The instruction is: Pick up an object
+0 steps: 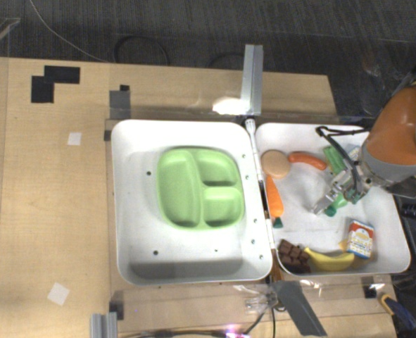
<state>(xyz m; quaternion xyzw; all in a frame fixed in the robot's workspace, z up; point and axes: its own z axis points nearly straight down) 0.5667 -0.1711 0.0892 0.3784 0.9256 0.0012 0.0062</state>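
Gripper (332,201) low in right bin (398,259), among a green item (343,197); finger state cannot be told. Nothing visibly held. Candidates nearby: sausage (307,160), carrot (274,197), banana (329,260), carton (360,239). Green tray (199,187) sits in left bin (134,210). Judgement: grasp attempt under way, lift not yet done.

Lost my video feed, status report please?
Gripper low in right white bin, beside a green object. Nothing seen held. Orange carrot, yellow banana nearby.
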